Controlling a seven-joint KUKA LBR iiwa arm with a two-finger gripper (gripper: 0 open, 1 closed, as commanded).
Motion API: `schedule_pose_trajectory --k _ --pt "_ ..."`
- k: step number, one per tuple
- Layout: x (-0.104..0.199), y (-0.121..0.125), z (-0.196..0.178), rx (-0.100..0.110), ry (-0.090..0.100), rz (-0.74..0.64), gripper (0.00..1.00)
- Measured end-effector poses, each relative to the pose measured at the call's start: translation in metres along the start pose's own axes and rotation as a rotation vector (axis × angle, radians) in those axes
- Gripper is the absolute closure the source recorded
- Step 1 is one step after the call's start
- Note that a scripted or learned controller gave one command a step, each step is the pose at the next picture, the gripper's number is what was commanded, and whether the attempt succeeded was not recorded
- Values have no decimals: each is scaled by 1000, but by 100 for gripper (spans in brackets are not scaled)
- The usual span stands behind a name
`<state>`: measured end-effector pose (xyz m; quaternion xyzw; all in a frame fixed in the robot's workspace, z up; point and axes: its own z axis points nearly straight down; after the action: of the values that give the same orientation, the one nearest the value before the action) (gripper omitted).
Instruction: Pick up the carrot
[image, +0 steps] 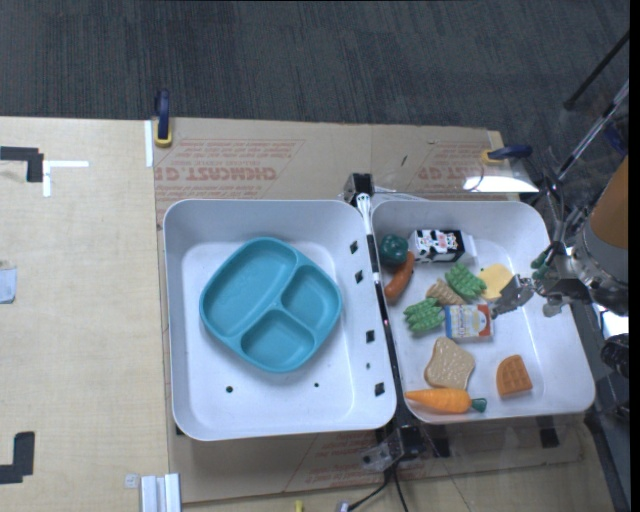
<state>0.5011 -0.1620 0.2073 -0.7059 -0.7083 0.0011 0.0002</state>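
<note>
Carrot (440, 401) lies at the near edge of your right bin (560, 385), just near of the bread slice (449, 364). Your jaws (517, 295) hover farther right beside the small carton (467, 322); you cannot tell their opening.

Note: arm (612, 235) is cut off by the right edge; you see the wrist end alone. Gripper (517, 293) too small and dark to read. Small carton (468, 322) label illegible. Right bin (565, 395) near corner partly hidden behind its rim.
</note>
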Motion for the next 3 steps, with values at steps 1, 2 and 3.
schedule_pose_trajectory --k 1,2,3 --pt "74 -14 -18 1 1 -43 0" --pt "138 -21 -23 -1 1 -454 0" --pt "180 -21 -21 -3 0 -639 0"
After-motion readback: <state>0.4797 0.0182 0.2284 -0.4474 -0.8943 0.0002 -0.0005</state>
